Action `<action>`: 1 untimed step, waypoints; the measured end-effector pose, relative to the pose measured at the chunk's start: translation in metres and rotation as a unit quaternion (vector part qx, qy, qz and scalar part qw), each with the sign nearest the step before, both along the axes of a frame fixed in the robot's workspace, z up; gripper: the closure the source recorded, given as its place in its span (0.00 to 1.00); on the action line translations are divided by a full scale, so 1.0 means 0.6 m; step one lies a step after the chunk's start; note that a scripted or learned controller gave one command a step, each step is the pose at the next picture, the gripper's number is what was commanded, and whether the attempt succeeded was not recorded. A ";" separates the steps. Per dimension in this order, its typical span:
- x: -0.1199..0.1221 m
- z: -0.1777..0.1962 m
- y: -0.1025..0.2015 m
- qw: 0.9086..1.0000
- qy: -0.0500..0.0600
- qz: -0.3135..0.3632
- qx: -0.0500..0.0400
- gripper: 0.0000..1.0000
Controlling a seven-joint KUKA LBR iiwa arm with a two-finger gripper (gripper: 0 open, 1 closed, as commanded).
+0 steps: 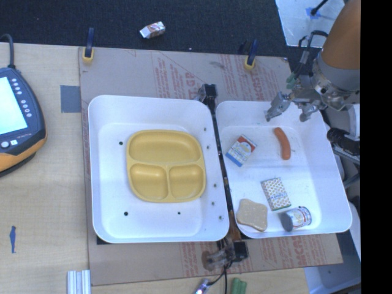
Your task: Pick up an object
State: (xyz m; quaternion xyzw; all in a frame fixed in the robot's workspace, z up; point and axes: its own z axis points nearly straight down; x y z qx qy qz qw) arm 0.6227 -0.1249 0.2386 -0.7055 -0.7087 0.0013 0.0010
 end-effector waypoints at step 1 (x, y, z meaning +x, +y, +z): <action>0.053 -0.171 -0.140 1.000 0.001 -0.001 -0.001 0.00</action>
